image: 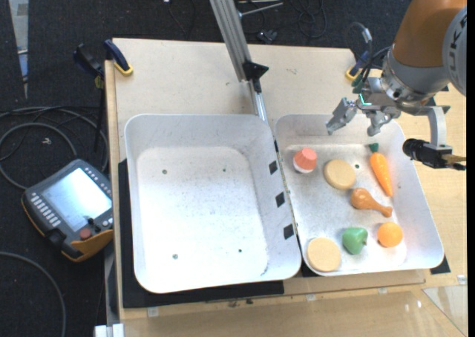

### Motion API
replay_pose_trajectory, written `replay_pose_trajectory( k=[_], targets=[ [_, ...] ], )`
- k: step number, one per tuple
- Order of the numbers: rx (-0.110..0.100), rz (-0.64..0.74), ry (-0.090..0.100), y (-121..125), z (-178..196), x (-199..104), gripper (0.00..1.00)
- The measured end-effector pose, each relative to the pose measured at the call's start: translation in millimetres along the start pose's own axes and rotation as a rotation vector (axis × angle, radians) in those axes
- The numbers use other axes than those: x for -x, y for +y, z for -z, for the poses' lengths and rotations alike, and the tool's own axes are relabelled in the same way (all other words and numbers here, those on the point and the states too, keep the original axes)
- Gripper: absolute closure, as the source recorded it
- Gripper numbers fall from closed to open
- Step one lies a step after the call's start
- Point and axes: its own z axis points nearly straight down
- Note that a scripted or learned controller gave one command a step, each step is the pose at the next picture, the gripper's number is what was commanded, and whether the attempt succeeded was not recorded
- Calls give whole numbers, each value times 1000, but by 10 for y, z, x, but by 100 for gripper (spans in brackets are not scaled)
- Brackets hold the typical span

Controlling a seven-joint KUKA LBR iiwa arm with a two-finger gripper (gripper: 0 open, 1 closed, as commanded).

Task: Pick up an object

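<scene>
Toys fill the right bin [415,180]: a carrot [381,172] by its right wall, a pink-topped piece [304,159] near the left wall, two tan discs [340,174] [324,253], a drumstick [369,201], a green pepper [355,239] and an orange [390,234]. The gripper [358,122] hangs over the bin's far edge, fingers spread apart, nothing between them. The left bin [141,180] sits beside it.

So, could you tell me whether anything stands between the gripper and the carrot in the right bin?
Nothing visible does: the gripper hangs above the bin's far edge, and the carrot lies uncovered just below it in view.
</scene>
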Motion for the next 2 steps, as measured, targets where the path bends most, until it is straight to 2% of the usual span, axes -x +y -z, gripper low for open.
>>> replay_pose_trajectory(
  k=[1, 2],
  targets=[
    [4, 0, 0, 4, 23, 0, 0],
    [-1, -3, 0, -77, -534, -72, 0]
  ],
)
